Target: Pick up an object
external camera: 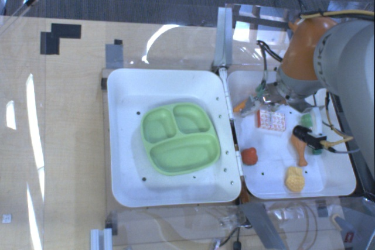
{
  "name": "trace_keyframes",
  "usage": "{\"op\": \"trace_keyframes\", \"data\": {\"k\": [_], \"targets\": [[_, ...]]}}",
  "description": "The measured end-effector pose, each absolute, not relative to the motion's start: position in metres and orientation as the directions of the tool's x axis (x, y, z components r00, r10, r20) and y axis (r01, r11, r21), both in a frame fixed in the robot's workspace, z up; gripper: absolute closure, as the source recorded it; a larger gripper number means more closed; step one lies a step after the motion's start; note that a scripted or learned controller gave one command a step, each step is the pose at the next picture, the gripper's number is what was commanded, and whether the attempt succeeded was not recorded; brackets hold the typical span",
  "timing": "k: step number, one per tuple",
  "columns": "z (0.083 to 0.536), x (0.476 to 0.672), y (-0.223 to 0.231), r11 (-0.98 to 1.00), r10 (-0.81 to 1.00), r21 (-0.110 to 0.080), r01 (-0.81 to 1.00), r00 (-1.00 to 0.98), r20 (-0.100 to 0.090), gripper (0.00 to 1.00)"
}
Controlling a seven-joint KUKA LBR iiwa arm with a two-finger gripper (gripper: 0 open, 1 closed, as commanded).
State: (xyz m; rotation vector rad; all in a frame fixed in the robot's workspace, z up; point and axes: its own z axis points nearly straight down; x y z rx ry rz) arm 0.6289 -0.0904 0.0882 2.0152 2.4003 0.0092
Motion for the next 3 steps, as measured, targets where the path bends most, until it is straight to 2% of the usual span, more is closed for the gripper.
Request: {"op": "trace_keyframes", "data": {"k": [1, 2, 3], "targets": [[0.089, 0.571, -0.114, 0.204, 0.979, 0.011, 0.979, -0.204, -0.004, 0.00], [0.101, 0.574, -0.111, 0.208, 0.978, 0.018, 0.978, -0.208, -0.004, 1.00], [0.187, 0.614, -0.070, 0.254, 0.967, 0.009, 0.967, -0.254, -0.003, 1.00]]}}
